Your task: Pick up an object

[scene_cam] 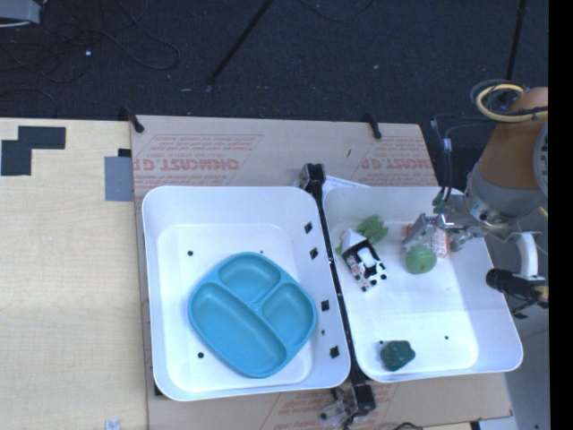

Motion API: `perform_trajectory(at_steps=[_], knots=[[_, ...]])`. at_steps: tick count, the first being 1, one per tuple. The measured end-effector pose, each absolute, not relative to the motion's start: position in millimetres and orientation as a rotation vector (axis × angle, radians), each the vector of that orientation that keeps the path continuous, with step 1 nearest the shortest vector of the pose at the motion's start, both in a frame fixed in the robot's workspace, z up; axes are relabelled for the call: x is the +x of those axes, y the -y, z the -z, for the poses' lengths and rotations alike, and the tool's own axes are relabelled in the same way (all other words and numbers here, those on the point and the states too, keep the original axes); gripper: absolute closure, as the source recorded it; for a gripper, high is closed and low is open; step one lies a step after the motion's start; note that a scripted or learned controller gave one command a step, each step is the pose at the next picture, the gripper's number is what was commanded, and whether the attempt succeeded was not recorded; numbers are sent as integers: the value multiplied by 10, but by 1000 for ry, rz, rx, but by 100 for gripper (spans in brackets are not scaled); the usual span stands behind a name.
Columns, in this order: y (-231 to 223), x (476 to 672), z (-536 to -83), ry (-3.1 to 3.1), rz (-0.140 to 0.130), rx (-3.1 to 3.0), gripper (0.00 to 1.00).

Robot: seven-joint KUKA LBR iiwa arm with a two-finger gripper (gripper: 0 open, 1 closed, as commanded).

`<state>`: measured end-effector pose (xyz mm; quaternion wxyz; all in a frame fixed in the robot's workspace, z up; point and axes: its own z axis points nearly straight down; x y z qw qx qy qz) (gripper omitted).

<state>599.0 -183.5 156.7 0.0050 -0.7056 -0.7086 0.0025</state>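
Round light-green ball in right white bin, just under gripper, grip state cannot tell | nearby: green leafy toy, black-white cow toy, dark-green lump | left bin: blue divided plate | cardboard print mirrored, unreadable

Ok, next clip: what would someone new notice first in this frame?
The big blue divided plate fills much of the left bin. In the right bin, the gripper hangs at the far right side by a round green object, with a black-and-white toy near the divider and a dark green lump toward the near edge.
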Motion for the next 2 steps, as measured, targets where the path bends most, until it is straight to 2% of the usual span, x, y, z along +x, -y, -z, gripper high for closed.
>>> perform_trajectory(at_steps=[1,2], knots=[[1928,5974,-1022,2215,-8,-2214,0],[1918,5972,-839,2217,-6,-2216,0]])
